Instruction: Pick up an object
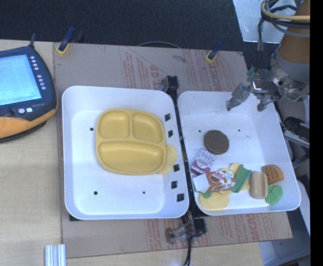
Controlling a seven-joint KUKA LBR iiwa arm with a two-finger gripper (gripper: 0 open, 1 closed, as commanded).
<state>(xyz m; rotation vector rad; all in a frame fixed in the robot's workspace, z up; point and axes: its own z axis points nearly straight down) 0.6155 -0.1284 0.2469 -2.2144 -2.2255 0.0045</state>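
The left bin (78,148) holds a yellow divided plate (131,141). The right bin (205,107) has a brown disc (216,142) near its middle and small toy foods (239,183) heaped along its near edge. The gripper (251,99) hangs over this bin's far right corner, fingers spread wide, holding nothing.

My one camera sits fixed above the surface (22,176), looking down at a slant from fairly far off, so both white bins, the left bin (78,198) and the right bin (197,107), fit whole. My arm (294,43) enters from the right side.
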